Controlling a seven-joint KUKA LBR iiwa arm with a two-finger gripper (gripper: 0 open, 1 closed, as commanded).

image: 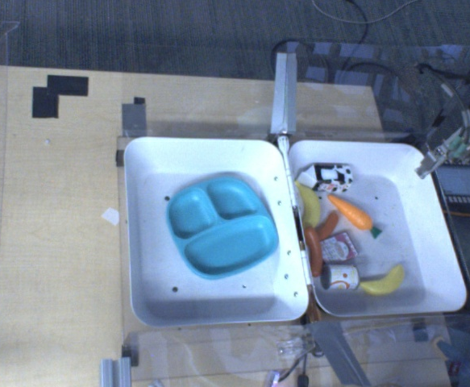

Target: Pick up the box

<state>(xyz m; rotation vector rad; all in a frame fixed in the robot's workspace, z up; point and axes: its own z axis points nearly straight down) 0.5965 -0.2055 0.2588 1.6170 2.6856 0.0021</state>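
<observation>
Hand (438,158) of the robot hangs at the far right corner of the right bin (428,297), over its rim, at the end of an arm reaching in from the right; whether it is apart or together cannot be told from this view, and nothing shows between its tips. The box (339,248), a small pinkish carton, lies flat near the middle of the right bin, well apart from the hand and toward the bin's near left. It is crowded: a red sausage (318,239) lies just beside its left edge, a small can (340,277) sits just at its near side, a yellow banana (384,280) curves near its near right corner, and an orange carrot (352,213) lies just beyond its far edge. Farther off, a black-and-white toy cow (332,176) rests by the bin's far wall, and a yellow-green fruit (309,203) lies against the left wall. To do this step well, the hand probably needs to travel across the bin toward its near left, line up squarely above the box, and descend with its tips straddling the carton's narrower sides, avoiding the sausage and can. A blue divided tray (222,226) fills the left bin (150,297) on the worktop (49,240).
</observation>
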